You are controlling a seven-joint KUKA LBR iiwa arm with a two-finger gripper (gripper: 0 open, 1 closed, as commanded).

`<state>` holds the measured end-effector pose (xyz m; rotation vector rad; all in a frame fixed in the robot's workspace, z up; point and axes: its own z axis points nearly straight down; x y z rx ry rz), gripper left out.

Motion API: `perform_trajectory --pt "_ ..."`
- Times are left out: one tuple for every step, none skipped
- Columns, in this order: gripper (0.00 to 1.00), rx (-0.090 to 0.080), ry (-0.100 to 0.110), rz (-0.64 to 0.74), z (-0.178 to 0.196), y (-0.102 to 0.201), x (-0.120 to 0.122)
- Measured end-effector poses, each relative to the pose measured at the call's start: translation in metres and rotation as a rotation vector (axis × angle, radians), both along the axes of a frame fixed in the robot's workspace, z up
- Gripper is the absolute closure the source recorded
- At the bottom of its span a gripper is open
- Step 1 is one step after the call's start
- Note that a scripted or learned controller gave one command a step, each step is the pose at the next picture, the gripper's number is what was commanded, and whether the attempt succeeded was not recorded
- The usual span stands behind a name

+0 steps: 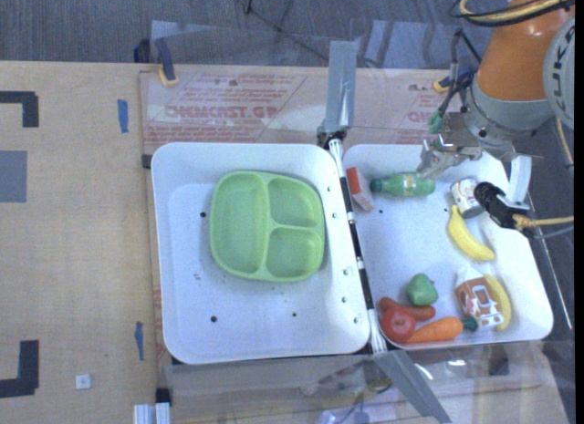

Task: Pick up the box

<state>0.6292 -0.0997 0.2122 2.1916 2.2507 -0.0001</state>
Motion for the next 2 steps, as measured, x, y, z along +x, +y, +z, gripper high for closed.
perform_trajectory --pt "1.0 -0.002 -0.003 0.108 0.057 -0.044 0.038" --pt "1.0 -0.002 -0.003 -0.038 0.224 -0.002 0.038"
